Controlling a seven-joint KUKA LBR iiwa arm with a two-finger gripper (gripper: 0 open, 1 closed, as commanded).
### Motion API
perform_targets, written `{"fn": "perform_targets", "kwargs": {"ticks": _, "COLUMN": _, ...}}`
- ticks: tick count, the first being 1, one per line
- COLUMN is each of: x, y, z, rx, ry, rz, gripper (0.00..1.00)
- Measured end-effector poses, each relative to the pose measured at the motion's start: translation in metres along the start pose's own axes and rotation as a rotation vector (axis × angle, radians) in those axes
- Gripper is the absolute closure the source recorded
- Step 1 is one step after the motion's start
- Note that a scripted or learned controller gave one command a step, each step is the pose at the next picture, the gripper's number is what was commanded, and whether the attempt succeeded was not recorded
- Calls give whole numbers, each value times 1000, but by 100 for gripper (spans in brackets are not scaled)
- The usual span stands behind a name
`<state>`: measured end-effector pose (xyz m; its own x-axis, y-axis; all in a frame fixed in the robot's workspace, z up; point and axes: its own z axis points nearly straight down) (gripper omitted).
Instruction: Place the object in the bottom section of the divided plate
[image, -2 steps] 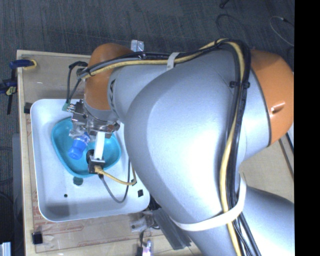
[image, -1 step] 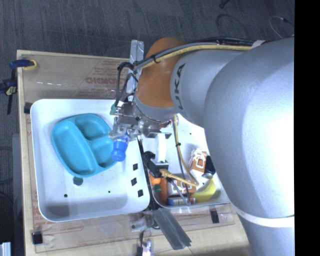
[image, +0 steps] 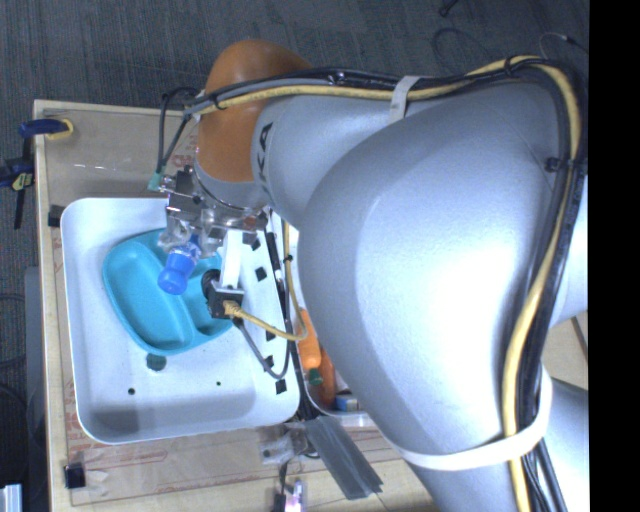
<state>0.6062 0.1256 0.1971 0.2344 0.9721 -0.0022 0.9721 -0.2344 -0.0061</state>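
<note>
A small blue object (image: 178, 272), bottle-like with a paler cap end, sits just under the gripper (image: 185, 243) and over the light blue divided plate (image: 150, 300). It lies tilted, its upper end tucked into the metal parts of the gripper, its lower end out over the plate's middle. Whether it rests on the plate or hangs from the gripper cannot be told, and the state of the fingers cannot be told either, since the wrist hardware crowds that spot.

The divided plate lies in the left white bin (image: 100, 400), toward the bin's upper middle, its long side running at a slant. Its dividing ridges are hard to make out, so which section the blue object is over is unclear. A small dark spot (image: 155, 362) lies on the bin floor just below the plate's lower edge.

The arm (image: 420, 260) comes in from the right, its grey bulk covering most of the right bin, with the orange band (image: 235, 110) above the wrist and a black-and-yellow cable (image: 262, 328) looping beside the plate. An orange item (image: 313, 352) and a bit of blue (image: 345, 403) peek out in the right bin at the arm's edge. Both bins stand on the pale worktop (image: 110, 125), where a blue clamp (image: 38, 128) grips the upper left corner.
</note>
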Motion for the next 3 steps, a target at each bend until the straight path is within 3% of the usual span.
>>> {"fn": "perform_targets", "kwargs": {"ticks": 1, "x": 20, "y": -5, "z": 32, "rx": 1, "ry": 0, "rz": -56, "gripper": 100}}
{"fn": "perform_targets", "kwargs": {"ticks": 2, "x": -37, "y": 32, "z": 2, "rx": -3, "ry": 1, "rz": -189, "gripper": 100}}
{"fn": "perform_targets", "kwargs": {"ticks": 3, "x": 39, "y": -11, "z": 39, "rx": 0, "ry": -1, "rz": -192, "gripper": 100}}
